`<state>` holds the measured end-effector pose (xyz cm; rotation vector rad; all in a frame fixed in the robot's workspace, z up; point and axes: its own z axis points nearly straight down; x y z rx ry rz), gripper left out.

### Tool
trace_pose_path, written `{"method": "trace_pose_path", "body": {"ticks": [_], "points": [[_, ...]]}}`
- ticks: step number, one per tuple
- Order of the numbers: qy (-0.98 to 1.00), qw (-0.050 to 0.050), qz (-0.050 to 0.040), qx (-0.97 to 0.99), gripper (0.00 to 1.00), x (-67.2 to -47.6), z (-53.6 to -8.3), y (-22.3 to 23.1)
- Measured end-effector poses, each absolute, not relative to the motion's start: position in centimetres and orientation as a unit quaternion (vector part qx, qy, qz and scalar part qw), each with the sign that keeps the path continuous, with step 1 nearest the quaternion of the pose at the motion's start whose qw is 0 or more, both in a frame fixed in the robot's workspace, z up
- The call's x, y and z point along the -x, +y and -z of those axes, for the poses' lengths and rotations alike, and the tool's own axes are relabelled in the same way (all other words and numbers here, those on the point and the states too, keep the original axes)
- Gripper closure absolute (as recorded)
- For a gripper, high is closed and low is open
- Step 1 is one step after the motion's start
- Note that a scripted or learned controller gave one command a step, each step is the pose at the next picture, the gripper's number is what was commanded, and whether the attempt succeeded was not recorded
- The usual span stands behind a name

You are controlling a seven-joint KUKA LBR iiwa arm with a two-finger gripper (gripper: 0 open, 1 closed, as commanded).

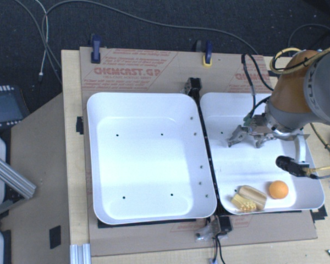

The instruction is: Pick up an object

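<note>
Right white bin (231,111), hand (243,138) open, orange ball (278,190) well apart below

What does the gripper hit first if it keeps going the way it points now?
Likely the bare floor of the right bin; the gripper points down and leftward, and nothing lies in that line. Depth is unclear.

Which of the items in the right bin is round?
The orange ball, near the bin's front right corner. The tan block and the yellow corn-like piece to its left are elongated.
</note>
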<state>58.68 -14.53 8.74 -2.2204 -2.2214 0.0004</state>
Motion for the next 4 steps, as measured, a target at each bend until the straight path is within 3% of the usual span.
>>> {"method": "trace_pose_path", "body": {"ticks": [1, 4], "points": [[-0.707, -0.001, 0.0005, 0.707, 1.0, -58.7, -9.9, -14.5], [-0.707, -0.002, 0.0018, 0.707, 1.0, -57.9, -26.9, -14.0]]}}
